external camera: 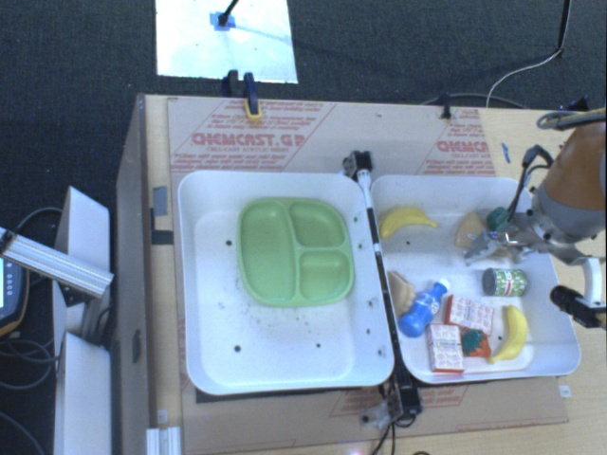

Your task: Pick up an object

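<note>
The gripper (500, 239) hangs low over the back right part of the right-hand shallow white bin (565, 356), just beside a small teal-green lump (497, 219) and a tan wedge-shaped piece (469, 227). Whether it is spread or pressed together I cannot tell, since its tip is a blur of grey metal; nothing can be made out in its grasp. Just in front of it, a green-and-white tin can (505, 282) lies on its side.

Other items are scattered over the same bin:
- A yellow toy banana (408, 221) lies near the back left corner.
- A blue plastic bottle with a white cap (424, 309) lies tilted, touching a tan flat piece (399, 289).
- Two red-and-white cartons (469, 312) sit near the front, with a small orange item (478, 345) between them and a second yellow banana (513, 334).

The grey arm with its orange band (580, 183) is cut off by the right edge.

The left-hand white bin (213, 349) holds a pale green divided plastic plate (295, 252) and dark specks.

Both bins rest on a bench covered in a brown sheet with red print (248, 140). A black-and-yellow clamp (248, 89) grips the sheet's far edge.

Beyond lies dark carpet (76, 55) bearing a white square sheet (225, 27). White panels and an aluminium rail (57, 262) stand at the left, partly cut off.
</note>
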You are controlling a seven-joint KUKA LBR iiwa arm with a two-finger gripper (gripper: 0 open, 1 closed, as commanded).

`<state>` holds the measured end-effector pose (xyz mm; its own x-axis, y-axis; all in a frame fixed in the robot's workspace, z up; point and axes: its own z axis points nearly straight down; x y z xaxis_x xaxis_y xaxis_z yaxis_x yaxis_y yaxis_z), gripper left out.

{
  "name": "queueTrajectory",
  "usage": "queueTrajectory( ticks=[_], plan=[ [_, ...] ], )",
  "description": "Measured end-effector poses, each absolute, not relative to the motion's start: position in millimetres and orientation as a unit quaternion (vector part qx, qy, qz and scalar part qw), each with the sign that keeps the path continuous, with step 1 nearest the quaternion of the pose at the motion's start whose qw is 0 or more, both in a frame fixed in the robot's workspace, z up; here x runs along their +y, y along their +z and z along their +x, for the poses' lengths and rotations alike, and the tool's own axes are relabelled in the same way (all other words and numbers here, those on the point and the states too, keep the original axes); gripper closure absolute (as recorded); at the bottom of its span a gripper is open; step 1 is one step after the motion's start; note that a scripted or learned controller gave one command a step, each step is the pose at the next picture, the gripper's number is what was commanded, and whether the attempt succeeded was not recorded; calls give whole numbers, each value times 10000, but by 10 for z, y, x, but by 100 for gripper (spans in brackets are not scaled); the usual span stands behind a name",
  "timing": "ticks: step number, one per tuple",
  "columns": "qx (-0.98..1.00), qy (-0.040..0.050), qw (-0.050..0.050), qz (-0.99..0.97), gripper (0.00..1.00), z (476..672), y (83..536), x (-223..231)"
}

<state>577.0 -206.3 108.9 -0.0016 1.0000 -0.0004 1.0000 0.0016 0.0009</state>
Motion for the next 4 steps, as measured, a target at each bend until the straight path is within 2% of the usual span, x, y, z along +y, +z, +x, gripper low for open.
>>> queueTrajectory(
  ticks=[1,2,3,4],
  plan=[
    [7086,24,56,7055,0,6267,902,-1804],
    [7081,13,32,7062,0,6444,1590,-2066],
    [7089,-2,5,7053,0,6634,914,-2060],
    [7089,7,4,7054,0,6327,883,-1676]
  ],
)
